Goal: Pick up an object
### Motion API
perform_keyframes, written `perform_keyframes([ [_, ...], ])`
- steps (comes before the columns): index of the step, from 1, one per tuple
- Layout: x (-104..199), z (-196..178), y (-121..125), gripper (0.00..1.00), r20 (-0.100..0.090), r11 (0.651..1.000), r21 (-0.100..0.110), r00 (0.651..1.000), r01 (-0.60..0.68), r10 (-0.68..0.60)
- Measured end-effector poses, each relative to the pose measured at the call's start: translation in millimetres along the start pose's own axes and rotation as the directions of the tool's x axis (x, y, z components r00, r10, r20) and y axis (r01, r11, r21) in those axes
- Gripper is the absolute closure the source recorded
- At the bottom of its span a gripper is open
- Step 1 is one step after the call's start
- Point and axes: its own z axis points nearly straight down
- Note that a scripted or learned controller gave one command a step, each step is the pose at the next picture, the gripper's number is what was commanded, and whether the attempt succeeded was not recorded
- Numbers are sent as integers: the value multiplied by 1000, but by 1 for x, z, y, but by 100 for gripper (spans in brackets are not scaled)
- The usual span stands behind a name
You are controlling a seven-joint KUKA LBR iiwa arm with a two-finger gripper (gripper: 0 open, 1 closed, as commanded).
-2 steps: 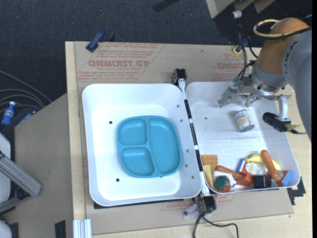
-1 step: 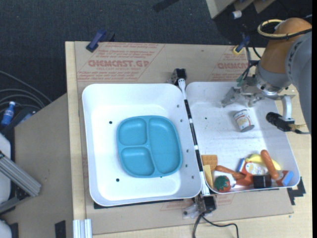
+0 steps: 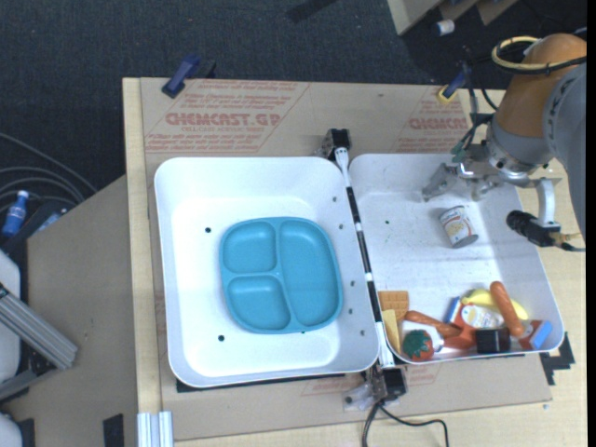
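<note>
We see the grey metal claw (image 3: 463,179) spread open, holding nothing, just above the small upright tin can (image 3: 455,226); pick not yet made

Smooth glossy blue plastic divided tray (image 3: 279,275) is lying in matt white plastic bin (image 3: 186,194); bench board (image 3: 140,138) is looking like raw wood

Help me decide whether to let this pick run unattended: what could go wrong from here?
1. The gripper hovers above the small can, which lies alone on its side; it may roll away when touched.
2. The other toys are heaped in the right bin's lower corner, around the orange carrot; a grab there could pinch several or jam against the wall.
3. The blue divided plate lies flat, hard to grip.
</note>
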Motion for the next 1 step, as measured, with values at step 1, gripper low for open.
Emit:
perform_keyframes([
  [1, 45, 0, 0, 0, -3, 1000, 4, 1000, 1, -1],
])
